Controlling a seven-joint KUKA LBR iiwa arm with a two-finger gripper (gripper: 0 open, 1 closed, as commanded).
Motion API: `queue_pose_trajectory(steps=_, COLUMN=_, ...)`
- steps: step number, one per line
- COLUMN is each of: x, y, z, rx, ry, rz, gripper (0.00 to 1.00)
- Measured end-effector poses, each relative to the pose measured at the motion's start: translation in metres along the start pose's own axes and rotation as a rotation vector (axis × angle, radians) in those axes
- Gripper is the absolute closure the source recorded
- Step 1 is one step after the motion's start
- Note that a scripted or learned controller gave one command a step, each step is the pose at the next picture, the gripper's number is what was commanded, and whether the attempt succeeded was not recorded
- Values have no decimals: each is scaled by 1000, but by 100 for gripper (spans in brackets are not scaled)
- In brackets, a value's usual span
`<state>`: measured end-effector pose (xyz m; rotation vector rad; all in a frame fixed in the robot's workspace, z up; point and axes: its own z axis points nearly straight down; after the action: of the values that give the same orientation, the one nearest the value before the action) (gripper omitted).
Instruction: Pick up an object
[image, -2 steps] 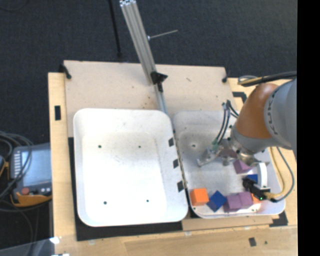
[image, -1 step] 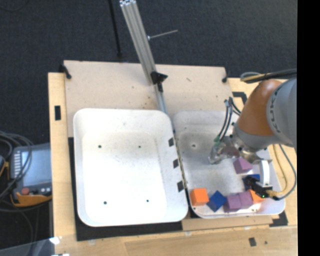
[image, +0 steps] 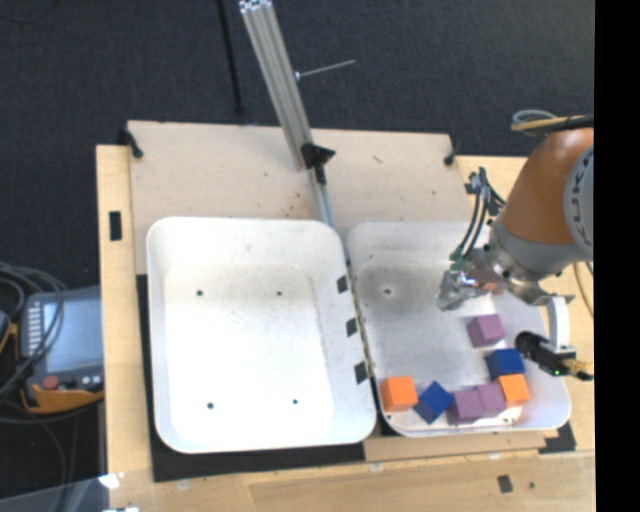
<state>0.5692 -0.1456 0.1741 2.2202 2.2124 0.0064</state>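
The right bin (image: 400, 260) holds several small blocks along its near edge: an orange block (image: 399, 392), a blue block (image: 434, 401), two purple blocks (image: 478, 403) side by side, another orange block (image: 514, 388) and a blue block (image: 505, 363). A lone purple block (image: 485, 330) lies a little farther in. My gripper (image: 458, 289) hangs over the right bin's middle, up and left of that lone purple block, with nothing visible in it. Its fingertips are too small and blurred to read.
The left bin (image: 250, 330) sits beside the right one. A slanted aluminium bar (image: 285, 90) crosses the back of the bench and ends at the bins' shared edge. Cables and a grey device (image: 60, 340) lie off the bench's left side.
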Motion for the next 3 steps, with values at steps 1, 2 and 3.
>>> queue_pose_trajectory(steps=1, x=0, y=7, z=-64, rx=-1, ry=0, rz=-7, gripper=100)
queue_pose_trajectory(steps=2, x=-1, y=9, z=-112, rx=1, ry=0, rz=-9, gripper=100)
queue_pose_trajectory(steps=3, x=54, y=11, z=-114, rx=7, ry=3, rz=-11, gripper=100)
